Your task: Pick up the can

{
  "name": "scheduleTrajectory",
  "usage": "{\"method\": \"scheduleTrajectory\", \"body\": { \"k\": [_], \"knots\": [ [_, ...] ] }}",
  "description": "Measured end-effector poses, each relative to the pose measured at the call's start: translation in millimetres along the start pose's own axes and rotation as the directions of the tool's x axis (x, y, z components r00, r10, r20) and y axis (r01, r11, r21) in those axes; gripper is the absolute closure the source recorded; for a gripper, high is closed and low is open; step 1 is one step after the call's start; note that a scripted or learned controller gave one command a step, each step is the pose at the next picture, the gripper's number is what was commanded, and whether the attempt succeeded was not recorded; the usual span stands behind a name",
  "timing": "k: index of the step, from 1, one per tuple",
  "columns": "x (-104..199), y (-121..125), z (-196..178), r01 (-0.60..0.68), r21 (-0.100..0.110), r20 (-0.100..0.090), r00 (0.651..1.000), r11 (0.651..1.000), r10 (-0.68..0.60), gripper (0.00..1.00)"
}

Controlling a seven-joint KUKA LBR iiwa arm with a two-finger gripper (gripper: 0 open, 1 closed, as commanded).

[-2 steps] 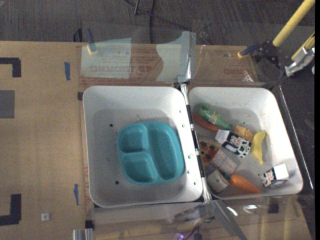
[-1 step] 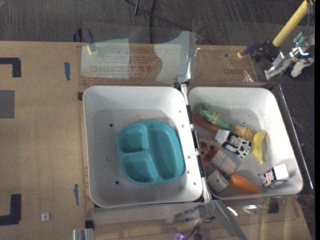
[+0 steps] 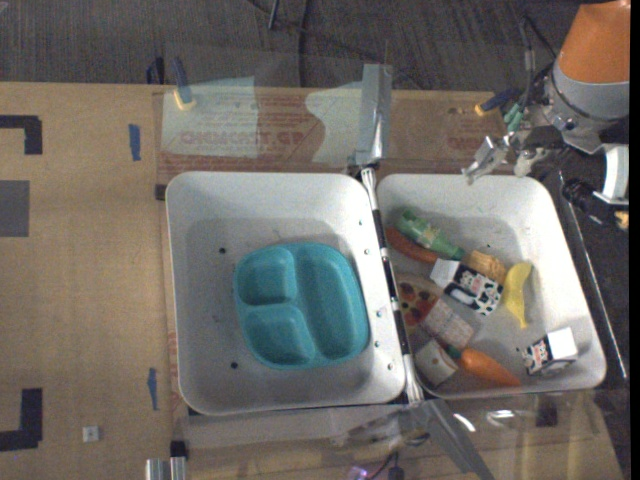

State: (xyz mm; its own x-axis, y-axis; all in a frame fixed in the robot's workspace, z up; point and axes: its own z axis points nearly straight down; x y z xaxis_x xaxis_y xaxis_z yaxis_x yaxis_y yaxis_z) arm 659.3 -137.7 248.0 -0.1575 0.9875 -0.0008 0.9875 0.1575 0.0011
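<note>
A: Where is the can [image 3: 437,351] sitting?

B: It is lying on its side in the right bin [image 3: 565,230], at about seven o'clock, touching the carrot [image 3: 487,366] at its right. A teal tray [image 3: 298,304] is resting in the left bin [image 3: 195,268].

A: And the gripper [image 3: 497,158]?

B: It is hanging over the right bin's far rim, at about twelve o'clock, well apart from the can. I cannot tell how its jaws are standing; nothing is showing between them.
</note>
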Motion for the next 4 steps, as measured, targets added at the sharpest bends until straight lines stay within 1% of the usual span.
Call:
{"method": "scheduleTrajectory", "body": {
  "k": [1, 2, 3, 4],
  "knots": [
    [-32, 2, 107, -0.031, 0.001, 0.0, 1.0, 1.0, 0.031, 0.0],
    [-33, -56, 152, 0.037, 0.0, 0.0, 0.999, 0.999, -0.037, 0.0],
    [-58, -1, 154, -0.134, -0.002, 0.001, 0.991, 0.991, 0.134, 0.0],
    [-80, -3, 129, -0.289, 0.002, -0.005, 0.957, 0.957, 0.289, 0.0]
  ]
}}
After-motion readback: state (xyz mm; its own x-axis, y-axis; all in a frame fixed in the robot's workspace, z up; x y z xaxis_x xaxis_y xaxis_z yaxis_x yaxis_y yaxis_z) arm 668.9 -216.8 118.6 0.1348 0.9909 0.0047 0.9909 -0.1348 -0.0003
